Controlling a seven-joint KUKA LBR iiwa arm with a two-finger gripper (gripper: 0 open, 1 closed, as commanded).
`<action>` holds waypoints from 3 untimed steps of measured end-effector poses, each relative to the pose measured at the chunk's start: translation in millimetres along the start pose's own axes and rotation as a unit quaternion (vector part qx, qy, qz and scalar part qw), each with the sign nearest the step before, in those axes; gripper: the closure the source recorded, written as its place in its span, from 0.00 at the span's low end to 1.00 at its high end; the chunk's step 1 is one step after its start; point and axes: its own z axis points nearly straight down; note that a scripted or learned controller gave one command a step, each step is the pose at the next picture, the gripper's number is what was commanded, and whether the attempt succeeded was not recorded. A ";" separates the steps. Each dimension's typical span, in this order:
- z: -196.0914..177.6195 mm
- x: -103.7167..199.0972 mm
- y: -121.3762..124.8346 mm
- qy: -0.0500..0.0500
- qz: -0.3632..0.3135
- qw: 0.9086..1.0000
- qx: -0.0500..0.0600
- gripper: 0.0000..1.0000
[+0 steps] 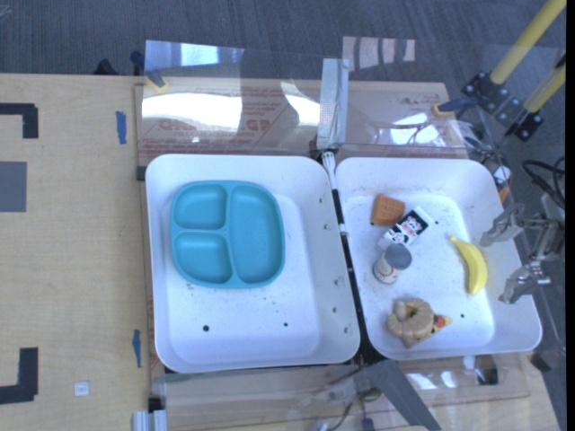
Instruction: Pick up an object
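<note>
The right bin [512, 330] holds a yellow banana [472, 264], an orange wedge [387, 210], a small black-and-white carton [407, 228], a grey-capped little cylinder [391, 263] and a tan bagel-like ring [412, 320] with a small red and yellow piece at its side. My gripper [509, 260] hangs over that bin's right rim, just right of the banana. Its two metal fingers [499, 232] are spread open, with nothing between them.
The left bin [162, 330] bears a blue divided plate [228, 233]. A ridge [341, 241] separates the two bins. Clear panels [234, 119] stand behind the bins, and yellow poles [535, 27] with a black clamp rise at the back right.
</note>
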 end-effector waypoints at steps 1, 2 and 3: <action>166.2 -0.5 53.4 -0.003 -0.110 0.994 0.000 0.00; 153.9 -4.5 54.3 -0.010 -0.111 0.994 0.002 1.00; 68.1 -48.5 123.1 -0.003 0.064 0.998 -0.001 1.00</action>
